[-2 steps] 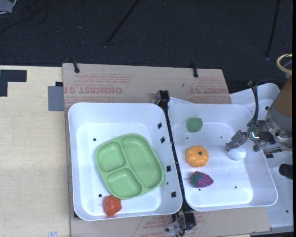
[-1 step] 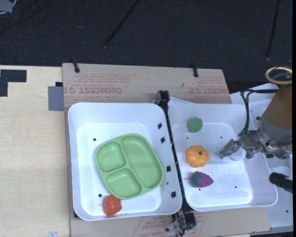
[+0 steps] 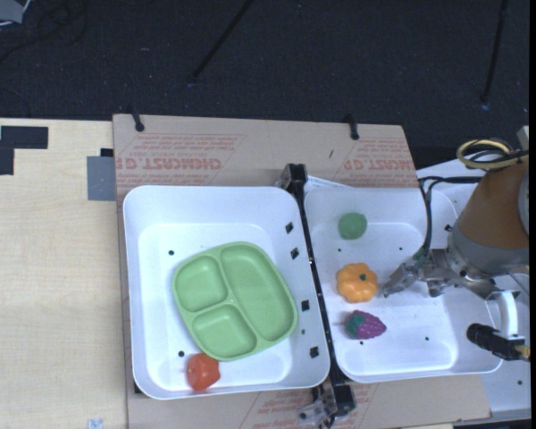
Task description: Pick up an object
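In the right bin (image 3: 402,365) lie a green round object (image 3: 352,225) at the back, an orange pumpkin-like toy (image 3: 356,281) in the middle, and a purple berry-like toy with a green top (image 3: 365,325) toward the front. My gripper (image 3: 402,281) hangs over the right bin, just right of the orange toy, its tip pointing left toward it. No object shows between its fingers. The arm with its orange band (image 3: 498,213) comes in from the right.
The left bin (image 3: 152,231) holds a green divided tray (image 3: 233,299) and a red-orange toy (image 3: 202,371) at its front. A black divider (image 3: 308,275) separates the bins. Cardboard lies under both, and a black cable (image 3: 424,213) crosses the right bin's far edge.
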Available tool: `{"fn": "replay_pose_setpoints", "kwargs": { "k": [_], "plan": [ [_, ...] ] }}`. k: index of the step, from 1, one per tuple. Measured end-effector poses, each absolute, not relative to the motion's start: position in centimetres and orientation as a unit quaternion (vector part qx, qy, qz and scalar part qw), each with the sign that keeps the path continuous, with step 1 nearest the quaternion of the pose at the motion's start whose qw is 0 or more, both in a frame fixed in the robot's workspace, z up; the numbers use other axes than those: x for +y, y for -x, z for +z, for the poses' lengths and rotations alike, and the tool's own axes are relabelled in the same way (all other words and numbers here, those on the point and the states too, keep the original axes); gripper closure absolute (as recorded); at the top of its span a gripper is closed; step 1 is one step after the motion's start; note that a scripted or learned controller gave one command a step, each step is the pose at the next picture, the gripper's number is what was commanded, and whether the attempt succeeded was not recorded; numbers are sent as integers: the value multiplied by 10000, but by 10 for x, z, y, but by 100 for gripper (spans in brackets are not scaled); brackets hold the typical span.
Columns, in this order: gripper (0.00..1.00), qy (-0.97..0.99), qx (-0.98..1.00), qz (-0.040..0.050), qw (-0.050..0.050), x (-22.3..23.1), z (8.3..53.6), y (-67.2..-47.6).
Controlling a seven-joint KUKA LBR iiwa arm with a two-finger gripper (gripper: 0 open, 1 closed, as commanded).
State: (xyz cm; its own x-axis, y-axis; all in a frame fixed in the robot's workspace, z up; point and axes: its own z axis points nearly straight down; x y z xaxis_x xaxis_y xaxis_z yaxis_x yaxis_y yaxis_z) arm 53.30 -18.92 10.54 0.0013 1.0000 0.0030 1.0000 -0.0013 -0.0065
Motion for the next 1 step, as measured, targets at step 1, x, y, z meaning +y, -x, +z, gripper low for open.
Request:
{"fn": "replay_pose_setpoints", "kwargs": {
  "k": [1],
  "plan": [
    [100,7086,-7056,10,24,-191,118,-533]
  ]
}}
